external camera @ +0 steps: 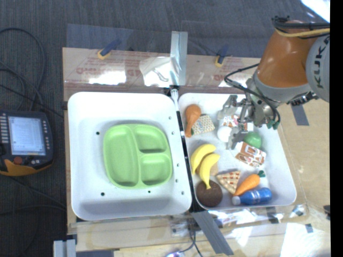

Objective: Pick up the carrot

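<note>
- Carrot (248, 183) lies near the front right corner of the right bin (286, 167), tilted, its green top pointing toward the bin's right wall; nothing grips it.
- Just in front of it, a blue bottle (255, 197) lies on its side along the bin's front wall, touching or nearly touching the carrot.
- At the carrot's left sits a pizza slice (228, 179), and beside that, at the front left corner, a dark brown round thing (209, 194).
- Two bananas (204, 160) curve up the left side of that bin, their lower ends at the brown thing.
- A red and white packet (250, 155) lies behind the carrot, toward the bin's middle, with a green round piece (253, 140) just beyond it.
- The gripper (239, 123) hangs over the far half of the right bin, well apart from the carrot, above a white ball (223, 134); from here I can't tell how far its fingers are parted, and I see nothing held in them.
- Near the far left corner of the right bin, an orange-brown drumstick shape (191, 115) rests beside a speckled wedge (203, 125).
- The left bin (86, 116) carries a green divided tray (138, 155) at its middle.
- The arm's orange band (286, 58) rises over the worktop's (86, 63) far right corner.
- A handheld control pad (24, 141) lies on the floor, off the worktop's left edge.
</note>
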Robot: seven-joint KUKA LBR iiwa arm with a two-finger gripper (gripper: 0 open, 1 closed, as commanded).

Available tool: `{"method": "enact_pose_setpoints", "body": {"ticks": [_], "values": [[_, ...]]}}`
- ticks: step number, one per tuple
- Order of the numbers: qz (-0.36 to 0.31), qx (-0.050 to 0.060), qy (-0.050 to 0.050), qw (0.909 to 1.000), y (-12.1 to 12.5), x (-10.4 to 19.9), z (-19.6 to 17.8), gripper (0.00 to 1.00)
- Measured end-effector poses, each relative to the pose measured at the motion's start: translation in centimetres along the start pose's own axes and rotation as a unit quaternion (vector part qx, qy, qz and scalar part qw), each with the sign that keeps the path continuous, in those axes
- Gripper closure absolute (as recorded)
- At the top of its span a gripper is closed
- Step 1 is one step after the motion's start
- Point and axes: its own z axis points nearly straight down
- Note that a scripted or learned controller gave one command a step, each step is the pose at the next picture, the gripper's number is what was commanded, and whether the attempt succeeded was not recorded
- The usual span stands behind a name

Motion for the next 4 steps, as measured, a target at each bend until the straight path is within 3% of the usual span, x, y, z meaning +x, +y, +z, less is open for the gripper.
{"method": "enact_pose_setpoints", "body": {"ticks": [1, 2, 3, 4], "values": [[-0.003, -0.001, 0.004, 1.0, -6.2, 5.0, 8.1, 0.0], [-0.067, 0.003, -0.009, 0.9977, -2.5, 10.6, 10.8, 0.0], [-0.068, 0.004, -0.01, 0.9976, -2.4, 10.4, 9.7, 1.0], [-0.197, 0.0, -0.003, 0.9805, -1.7, 9.5, -5.4, 1.0]]}}
